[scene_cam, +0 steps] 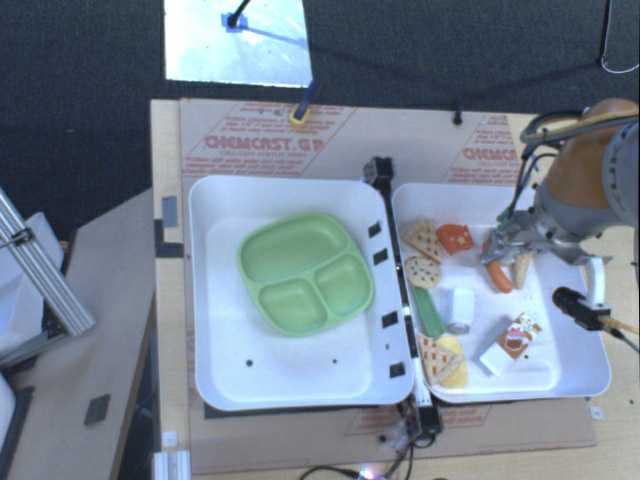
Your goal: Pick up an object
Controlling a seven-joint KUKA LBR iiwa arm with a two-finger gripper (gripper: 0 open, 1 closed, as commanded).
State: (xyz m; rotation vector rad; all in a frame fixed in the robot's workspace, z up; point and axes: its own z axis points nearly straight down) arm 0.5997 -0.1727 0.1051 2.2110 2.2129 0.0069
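**Carrot toy under the gripper, right bin**

Carrot toy [499,276], small and orange, lies in the right bin [580,378] toward its far right part, directly below the gripper [503,252]. A pale stick-shaped piece [521,267] lies just beside it. Whether the gripper's grasp is released or clenched cannot be told; nothing is plainly seen held.

Judging by its look, the carrot is a light, rigid plastic play-food piece with a smooth, rounded surface, likely to slip or roll out of a pinch. Its long axis runs from the bin's far side toward the near right corner, tilted a little. The safest hold would be across the middle of that axis, squeezing the narrow width.

Neighbours are close: a red piece [455,237] and crackers [422,238] toward the bin's far left, a white cup [461,306] mid-bin. The green plate [305,273] sits in the left bin [215,298].
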